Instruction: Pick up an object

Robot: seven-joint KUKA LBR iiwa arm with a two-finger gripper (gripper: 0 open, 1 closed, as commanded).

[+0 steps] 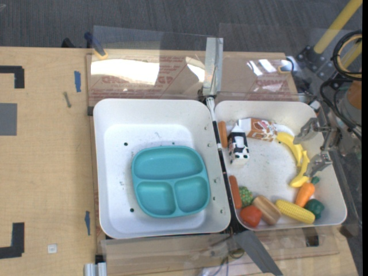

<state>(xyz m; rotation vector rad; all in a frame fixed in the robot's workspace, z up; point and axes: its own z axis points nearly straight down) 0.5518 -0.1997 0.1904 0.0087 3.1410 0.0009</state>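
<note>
gripper (315, 145) at 3 o'clock edge of right bin (261, 109), jaws spread, grasping nothing | banana (294, 152) just beside fingertips, at their 9 o'clock | carrot (305, 193) at 6 o'clock | left bin (109, 154) holds teal tray (170, 180)

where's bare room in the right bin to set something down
Bare floor lies mid right bin, between the toy cow, the banana and the corn. The bin's near edge is crowded: tomato, corn, carrot. The gripper hangs at the bin's right wall.
</note>
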